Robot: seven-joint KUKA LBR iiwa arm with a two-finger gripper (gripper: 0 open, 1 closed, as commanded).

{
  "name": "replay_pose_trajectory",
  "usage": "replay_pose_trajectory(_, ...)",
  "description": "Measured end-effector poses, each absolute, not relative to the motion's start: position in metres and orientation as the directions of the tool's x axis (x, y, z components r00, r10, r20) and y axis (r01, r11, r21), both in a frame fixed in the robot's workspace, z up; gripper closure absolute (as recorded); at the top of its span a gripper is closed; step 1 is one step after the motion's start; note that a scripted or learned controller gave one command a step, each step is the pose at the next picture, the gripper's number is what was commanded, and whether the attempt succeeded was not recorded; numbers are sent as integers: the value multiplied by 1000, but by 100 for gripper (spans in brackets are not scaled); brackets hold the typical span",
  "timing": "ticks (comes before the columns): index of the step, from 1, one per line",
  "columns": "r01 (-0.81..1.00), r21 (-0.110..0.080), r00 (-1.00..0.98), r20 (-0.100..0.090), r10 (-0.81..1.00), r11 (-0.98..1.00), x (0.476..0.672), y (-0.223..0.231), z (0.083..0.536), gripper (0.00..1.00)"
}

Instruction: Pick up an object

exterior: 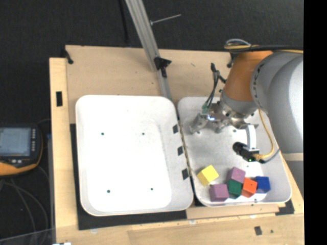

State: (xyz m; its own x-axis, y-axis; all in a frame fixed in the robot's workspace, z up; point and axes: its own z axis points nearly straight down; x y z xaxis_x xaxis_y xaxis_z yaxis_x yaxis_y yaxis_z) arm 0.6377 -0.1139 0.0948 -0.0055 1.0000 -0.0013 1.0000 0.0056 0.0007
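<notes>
Bin [200, 106]: blocks [234, 182] well below fingers [196, 124].

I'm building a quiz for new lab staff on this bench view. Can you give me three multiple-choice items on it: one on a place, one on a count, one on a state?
1. Where do the blocks lie?
A. left bin
B. near end of the right bin
C. on the bare bench

2. How many purple blocks are there?
A. none
B. two
C. four

3. How does the yellow block stand to the other blocks?
A. apart, to their left
B. stacked on top of them
C. between the fingers of the tool

Key: 1 B, the blocks lie along the near wall of the right bin. 2 B, one purple block lies behind the green block, another purple block beside it. 3 A, the yellow block lies alone on the bin floor.
</notes>
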Motion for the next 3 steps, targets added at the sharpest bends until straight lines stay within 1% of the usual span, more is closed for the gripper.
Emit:
replay_pose_trajectory(2, 1000, 2, 1, 0, 1000, -1, 638, -116, 97, 0)
replay_pose_trajectory(3, 1000, 6, 4, 0, 1000, -4, 639, -118, 109, 100)
